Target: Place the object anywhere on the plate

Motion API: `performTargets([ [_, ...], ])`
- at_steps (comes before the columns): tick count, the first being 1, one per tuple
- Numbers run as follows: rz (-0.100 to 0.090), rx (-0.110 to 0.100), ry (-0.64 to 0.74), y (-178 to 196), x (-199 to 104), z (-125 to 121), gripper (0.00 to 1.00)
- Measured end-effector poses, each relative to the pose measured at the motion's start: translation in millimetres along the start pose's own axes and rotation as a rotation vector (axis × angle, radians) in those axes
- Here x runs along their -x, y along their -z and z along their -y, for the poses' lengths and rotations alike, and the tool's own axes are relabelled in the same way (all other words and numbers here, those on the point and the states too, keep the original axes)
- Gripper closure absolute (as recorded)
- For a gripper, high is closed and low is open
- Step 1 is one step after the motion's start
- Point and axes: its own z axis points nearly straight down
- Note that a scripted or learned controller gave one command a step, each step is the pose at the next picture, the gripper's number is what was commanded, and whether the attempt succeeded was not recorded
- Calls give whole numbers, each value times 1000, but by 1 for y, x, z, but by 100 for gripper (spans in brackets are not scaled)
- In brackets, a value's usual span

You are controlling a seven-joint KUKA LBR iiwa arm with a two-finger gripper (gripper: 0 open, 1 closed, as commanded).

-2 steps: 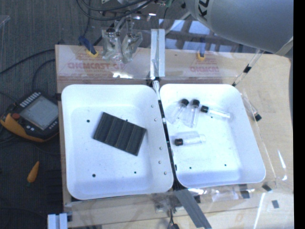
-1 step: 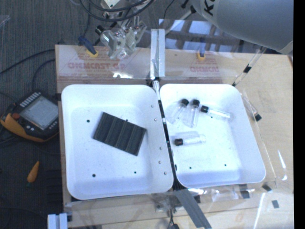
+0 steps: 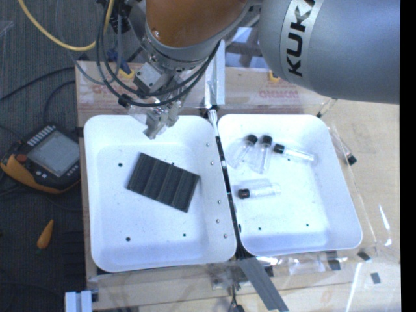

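Left bin (image 3: 104,239): dark ribbed plate (image 3: 162,181), lying flat and askew near the centre. Gripper (image 3: 158,123) above the bin's far edge, fingers nearly together, holding nothing. Right bin (image 3: 325,233): four clear black-capped vials (image 3: 260,156) toward the far left corner (one apart, nearer centre). Likely light, smooth, rollable, fragile; grasp across the barrel.

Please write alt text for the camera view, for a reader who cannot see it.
A grey arm's pincer hangs over the left bin, above a dark ridged plate. The right bin holds four clear vials with black caps.
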Motion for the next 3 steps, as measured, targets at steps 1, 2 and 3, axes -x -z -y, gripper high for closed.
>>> performTargets([
  [1,3,-4,503,13,-34,41,100],
  [2,2,-7,158,71,-47,56,100],
  [3,0,0,236,69,48,-62,100],
])
